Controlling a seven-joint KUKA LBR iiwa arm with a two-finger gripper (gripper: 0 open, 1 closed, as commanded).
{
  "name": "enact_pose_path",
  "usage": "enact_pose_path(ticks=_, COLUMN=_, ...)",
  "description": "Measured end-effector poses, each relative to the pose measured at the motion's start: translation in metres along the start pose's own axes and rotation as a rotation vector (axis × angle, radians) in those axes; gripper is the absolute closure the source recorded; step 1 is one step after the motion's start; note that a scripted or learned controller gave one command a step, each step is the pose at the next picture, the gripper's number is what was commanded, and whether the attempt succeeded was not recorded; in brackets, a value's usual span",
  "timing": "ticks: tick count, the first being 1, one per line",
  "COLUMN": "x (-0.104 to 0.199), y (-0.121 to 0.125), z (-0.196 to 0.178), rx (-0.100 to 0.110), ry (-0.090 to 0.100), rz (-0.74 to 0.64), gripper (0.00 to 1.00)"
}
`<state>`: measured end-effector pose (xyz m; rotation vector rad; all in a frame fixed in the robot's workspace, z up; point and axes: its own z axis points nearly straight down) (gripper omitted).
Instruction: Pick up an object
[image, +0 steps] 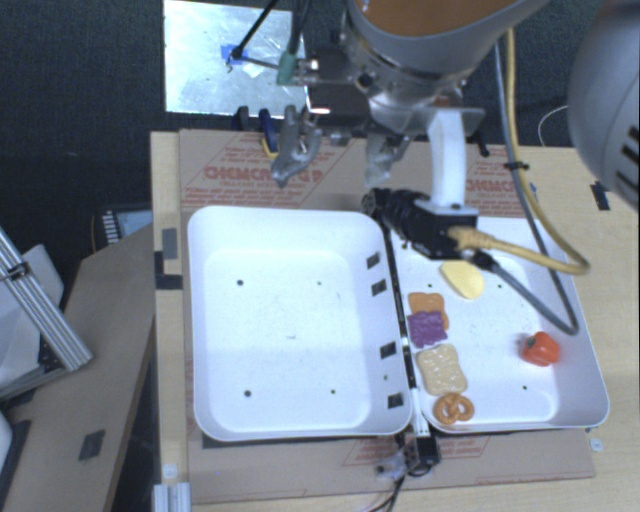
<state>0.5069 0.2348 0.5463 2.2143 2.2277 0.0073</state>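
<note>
- Gripper (297, 150) hung above the bench behind the left bin (200, 300); fingers close together, nothing seen between them.
- Toys, nearest the yellow piece (463, 279), lay in the right bin (570, 330), well apart toward the camera's right.

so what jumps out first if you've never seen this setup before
The big grey arm with its orange band dominates the top, reaching down over the back edge of the bins, with a yellow cable trailing across the right bin. Next come the small food-like items in that bin: a column of an orange piece, purple piece, cracker and pretzel along its left wall, plus a red-orange pepper further right.
</note>
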Motion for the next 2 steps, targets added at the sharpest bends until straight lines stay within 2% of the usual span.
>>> enact_pose_path(ticks=2, x=0.0, y=0.0, z=0.0, rx=0.0, ry=0.0, rz=0.0, gripper=0.0)
